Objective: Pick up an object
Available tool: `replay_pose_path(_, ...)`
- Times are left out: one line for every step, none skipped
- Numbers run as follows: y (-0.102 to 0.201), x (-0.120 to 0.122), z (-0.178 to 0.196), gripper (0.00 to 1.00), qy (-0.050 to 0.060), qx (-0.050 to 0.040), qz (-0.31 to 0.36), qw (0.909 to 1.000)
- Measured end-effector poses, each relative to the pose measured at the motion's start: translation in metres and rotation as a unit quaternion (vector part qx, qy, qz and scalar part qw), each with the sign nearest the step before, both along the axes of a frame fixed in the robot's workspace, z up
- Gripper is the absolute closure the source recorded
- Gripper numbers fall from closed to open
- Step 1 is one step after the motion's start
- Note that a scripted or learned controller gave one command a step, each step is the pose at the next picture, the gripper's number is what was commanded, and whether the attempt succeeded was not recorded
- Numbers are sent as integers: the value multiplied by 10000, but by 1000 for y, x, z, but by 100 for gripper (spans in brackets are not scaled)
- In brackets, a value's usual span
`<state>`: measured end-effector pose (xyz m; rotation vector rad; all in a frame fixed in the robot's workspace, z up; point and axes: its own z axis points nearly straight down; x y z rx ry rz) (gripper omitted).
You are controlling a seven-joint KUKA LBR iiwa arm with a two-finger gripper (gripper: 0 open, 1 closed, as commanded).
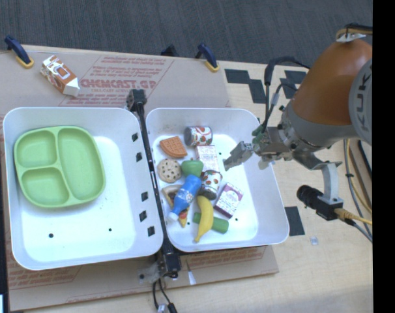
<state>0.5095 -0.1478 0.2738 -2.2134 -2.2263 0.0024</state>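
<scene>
Dark grey carpet lies behind a pale bench carrying a brown cardboard sheet and two shallow white bins side by side. The arm, grey with an orange band, comes in from three o'clock. The left bin holds a green divided plate toward its nine o'clock side. The right bin holds a heap of small things toward its own nine o'clock side: a yellow banana at six o'clock, a blue bottle beside it, a purple-and-white carton, a red-and-white can at twelve o'clock, an orange waffle piece and a round cookie. The gripper hangs over the right bin just at three o'clock of the heap, nothing between its fingers; whether they are parted or closed I cannot tell. A small red-and-white carton lies on the cardboard at eleven o'clock.
</scene>
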Motion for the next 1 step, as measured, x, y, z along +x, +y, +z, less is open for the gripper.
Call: replay_pose_path(-43, 40, -123, 0, 17, -1, 2, 10000)
